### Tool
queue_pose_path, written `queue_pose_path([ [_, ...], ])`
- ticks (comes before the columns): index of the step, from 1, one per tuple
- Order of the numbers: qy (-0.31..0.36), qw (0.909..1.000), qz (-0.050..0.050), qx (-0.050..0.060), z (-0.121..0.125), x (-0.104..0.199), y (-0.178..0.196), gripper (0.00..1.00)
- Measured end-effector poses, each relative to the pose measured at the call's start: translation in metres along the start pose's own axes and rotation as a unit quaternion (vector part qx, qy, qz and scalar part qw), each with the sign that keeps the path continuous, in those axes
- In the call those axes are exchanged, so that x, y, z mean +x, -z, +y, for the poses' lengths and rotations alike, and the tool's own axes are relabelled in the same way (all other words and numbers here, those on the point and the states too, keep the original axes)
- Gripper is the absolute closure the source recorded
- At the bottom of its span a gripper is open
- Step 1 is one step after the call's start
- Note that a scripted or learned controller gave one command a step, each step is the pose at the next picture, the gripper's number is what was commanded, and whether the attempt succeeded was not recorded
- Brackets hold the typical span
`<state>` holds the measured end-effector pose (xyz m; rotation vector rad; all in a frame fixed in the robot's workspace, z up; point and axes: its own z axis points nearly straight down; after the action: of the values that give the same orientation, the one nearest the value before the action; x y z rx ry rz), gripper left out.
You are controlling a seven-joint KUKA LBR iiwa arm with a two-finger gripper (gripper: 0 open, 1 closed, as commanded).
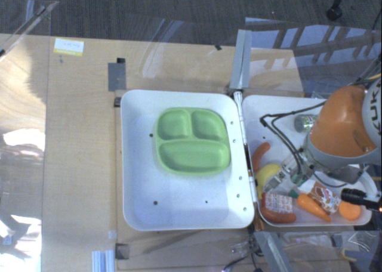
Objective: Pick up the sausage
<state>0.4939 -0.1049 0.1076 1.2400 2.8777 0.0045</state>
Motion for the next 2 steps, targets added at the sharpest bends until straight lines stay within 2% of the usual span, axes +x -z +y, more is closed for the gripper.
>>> queue_pose_path([
  [1, -0.011, 0.9999, -0.005, 0.001, 0.027, -0.026, -0.018, 0.0],
  [2, -0.024, 0.9997, -0.006, 0.0, 0.071, -0.068, -0.019, 0.0],
])
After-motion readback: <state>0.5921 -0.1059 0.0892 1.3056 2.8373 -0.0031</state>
